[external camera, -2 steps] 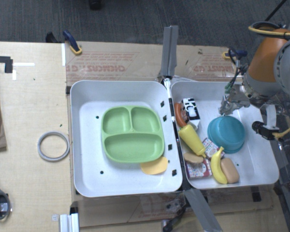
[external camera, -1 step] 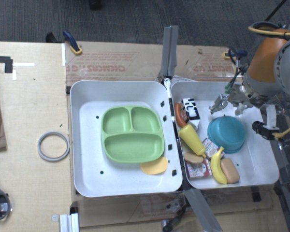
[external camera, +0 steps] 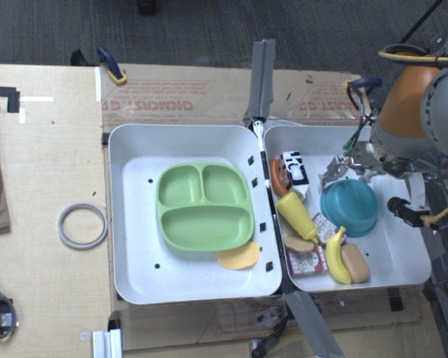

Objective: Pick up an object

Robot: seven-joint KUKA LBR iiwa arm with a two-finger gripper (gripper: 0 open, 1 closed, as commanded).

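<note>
While no single object is named, the right bin (external camera: 403, 271) holds the likely candidates, crowded toward its 9 o'clock side. One smooth, round teal bowl (external camera: 351, 206) sits near the middle, its rim up. At the bowl's 7 o'clock lies one yellow squeeze bottle (external camera: 297, 216), glossy plastic, tapered, tilted along the divider. One curved yellow banana (external camera: 336, 258) lies at the bowl's 6 o'clock, touching one tan, rounded bread-like piece (external camera: 355, 264) just beside it. One small black-and-white box (external camera: 295, 168) lies at the bowl's 10 o'clock, next to one orange-red elongated item (external camera: 277, 176) against the wall. Flat printed packets (external camera: 313, 259) lie under the banana.

At the bowl's 12 o'clock the metal gripper (external camera: 349, 168) hangs just above the rim; whether anything sits between its parts I cannot tell.

Over at 9 o'clock, the left bin (external camera: 127, 200) carries one matte green divided plate (external camera: 205, 207) with three compartments, and one flat yellow-orange disc (external camera: 238, 257) tucked at the plate's 5 o'clock edge. On the pale surface (external camera: 45, 162) at far 9 o'clock lies one grey ring (external camera: 83, 224).
</note>
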